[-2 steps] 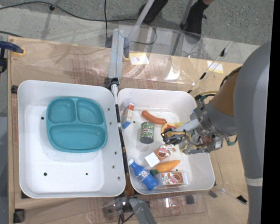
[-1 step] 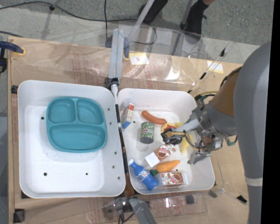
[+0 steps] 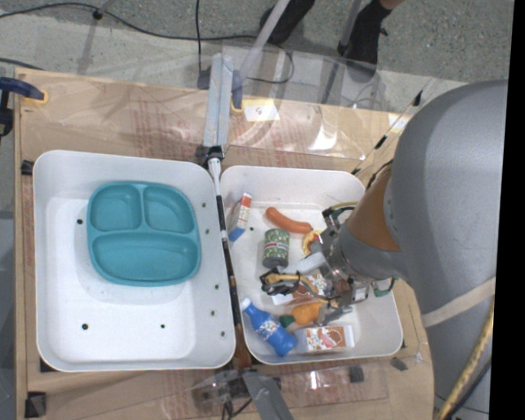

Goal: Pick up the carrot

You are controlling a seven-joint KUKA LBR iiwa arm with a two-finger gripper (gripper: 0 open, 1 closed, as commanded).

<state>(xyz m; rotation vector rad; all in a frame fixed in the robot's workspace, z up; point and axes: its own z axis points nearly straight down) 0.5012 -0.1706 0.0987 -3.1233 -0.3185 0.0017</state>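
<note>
You are looking at a robotics lab: a plywood bench [image 3: 117, 116] holds two white bins [image 3: 55, 263], clamps [image 3: 7, 100] at left, cables [image 3: 124, 14] across the far floor.

**Gripper low in your right bin**

You have the gripper [image 3: 316, 283] down among the clutter of the right bin [image 3: 374, 340]. An orange carrot [image 3: 306, 313] lies just below it, beside a blue bottle [image 3: 268, 328]. Your left bin [image 3: 51, 325] holds a teal divided plate [image 3: 143, 233].
</note>
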